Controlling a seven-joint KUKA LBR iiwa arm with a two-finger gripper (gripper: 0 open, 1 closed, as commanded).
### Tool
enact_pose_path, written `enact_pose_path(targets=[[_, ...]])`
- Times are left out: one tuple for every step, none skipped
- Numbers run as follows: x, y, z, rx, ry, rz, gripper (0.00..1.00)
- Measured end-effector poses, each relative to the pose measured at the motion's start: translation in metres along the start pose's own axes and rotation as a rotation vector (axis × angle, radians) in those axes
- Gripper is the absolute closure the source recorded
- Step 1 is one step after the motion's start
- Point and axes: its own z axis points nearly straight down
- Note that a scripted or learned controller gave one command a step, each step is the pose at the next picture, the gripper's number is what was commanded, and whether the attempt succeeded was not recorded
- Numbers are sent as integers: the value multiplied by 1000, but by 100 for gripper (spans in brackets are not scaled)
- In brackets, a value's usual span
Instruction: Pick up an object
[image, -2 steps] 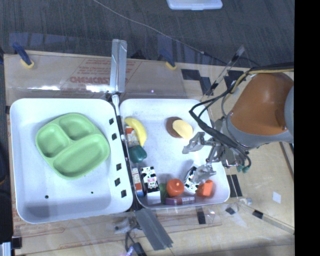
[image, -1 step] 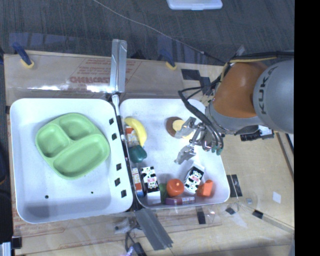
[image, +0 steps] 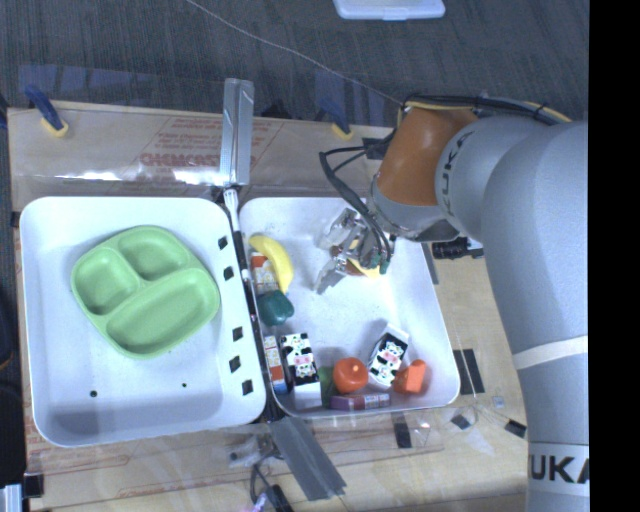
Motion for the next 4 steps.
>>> enact_pose_path(targets=[[25, 47, -7, 15, -22, 20, 0], [54, 49, -4, 5, -15, 84, 0], [105, 7, -1, 0, -5, -53, 0], [103, 7, -13, 2, -11, -61, 100]])
